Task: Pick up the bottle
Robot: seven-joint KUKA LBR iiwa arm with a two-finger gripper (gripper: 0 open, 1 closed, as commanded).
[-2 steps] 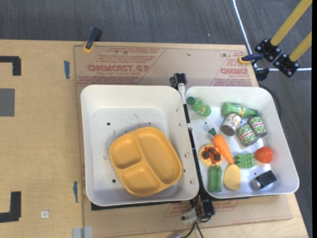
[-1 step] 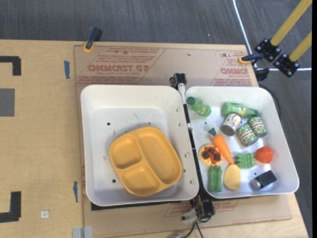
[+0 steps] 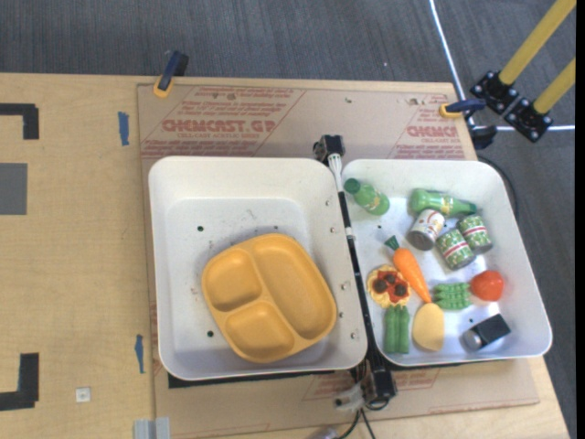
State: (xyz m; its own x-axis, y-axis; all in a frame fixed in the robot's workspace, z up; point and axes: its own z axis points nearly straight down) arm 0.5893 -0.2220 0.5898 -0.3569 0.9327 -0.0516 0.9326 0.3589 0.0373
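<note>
Wooden table (image 3: 73, 273) is seen carrying two white bins. At the near side, a yellow divided plate (image 3: 267, 295) lies in the left bin (image 3: 174, 245). Far in the right bin (image 3: 526, 273), a small green bottle (image 3: 367, 198) lies on its side beside the dividing wall, long axis diagonal, cap pointing far-left. A larger green bottle (image 3: 441, 201) lies crosswise nearby, above two cans (image 3: 464, 240). Pincer state cannot be told.

A dark grey carpeted floor (image 3: 274, 16) is stretching across the top. A pale wooden bench (image 3: 64, 245) is filling the left and lower part, with a brown cardboard sheet (image 3: 238, 122) lying on it, held by an orange-tipped clamp (image 3: 170, 69) at its upper left corner. Strips of blue tape (image 3: 123, 128) and black tape (image 3: 26, 117) are sticking to the wood. A yellow and black stand (image 3: 521, 71) is leaning in at the upper right. Light is falling evenly.
</note>
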